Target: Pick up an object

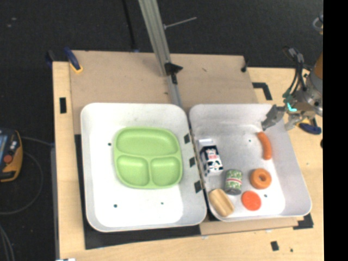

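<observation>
Gripper (284, 117) hovers at the right bin's (228, 118) far right corner, fingers spread, holding nothing.
Just below it lies an orange sausage (265, 145); a doughnut (261, 178), green can (234, 181) and milk carton (211, 158) lie nearer the front.

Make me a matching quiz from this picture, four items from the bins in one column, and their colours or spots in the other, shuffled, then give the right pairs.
Column one:
1. divided plate
2. sausage
3. doughnut
4. can

Column two:
A. orange ring, right bin
B. light green, left bin
C. green, upright beside the bread roll
D. long and orange-red, nearest the gripper

Pairs: 1-B, 2-D, 3-A, 4-C.
</observation>
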Robot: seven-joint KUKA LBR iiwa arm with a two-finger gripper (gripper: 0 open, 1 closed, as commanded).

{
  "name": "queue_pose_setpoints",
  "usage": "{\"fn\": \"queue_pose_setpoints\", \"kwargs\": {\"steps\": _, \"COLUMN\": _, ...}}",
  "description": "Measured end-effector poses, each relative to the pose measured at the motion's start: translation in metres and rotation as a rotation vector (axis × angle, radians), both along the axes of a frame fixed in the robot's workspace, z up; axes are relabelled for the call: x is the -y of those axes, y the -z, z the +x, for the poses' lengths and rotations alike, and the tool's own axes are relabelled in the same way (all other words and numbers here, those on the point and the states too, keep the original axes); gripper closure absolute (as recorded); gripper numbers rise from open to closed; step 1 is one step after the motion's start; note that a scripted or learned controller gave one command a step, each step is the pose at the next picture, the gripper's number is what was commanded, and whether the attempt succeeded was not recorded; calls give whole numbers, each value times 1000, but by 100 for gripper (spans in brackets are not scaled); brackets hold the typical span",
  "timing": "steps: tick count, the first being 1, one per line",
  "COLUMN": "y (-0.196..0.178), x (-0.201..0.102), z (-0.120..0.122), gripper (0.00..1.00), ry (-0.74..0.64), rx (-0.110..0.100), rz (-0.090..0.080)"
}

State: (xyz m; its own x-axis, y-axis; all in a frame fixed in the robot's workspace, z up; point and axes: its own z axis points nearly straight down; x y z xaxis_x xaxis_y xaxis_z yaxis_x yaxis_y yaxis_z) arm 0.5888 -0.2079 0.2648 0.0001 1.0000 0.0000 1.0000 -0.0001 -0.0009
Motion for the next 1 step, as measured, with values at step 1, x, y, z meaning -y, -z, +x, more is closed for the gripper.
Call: {"fn": "queue_pose_setpoints", "kwargs": {"steps": 1, "y": -1, "x": 0, "z": 1, "gripper": 0, "ry": -1, "rx": 3, "rz": -1}}
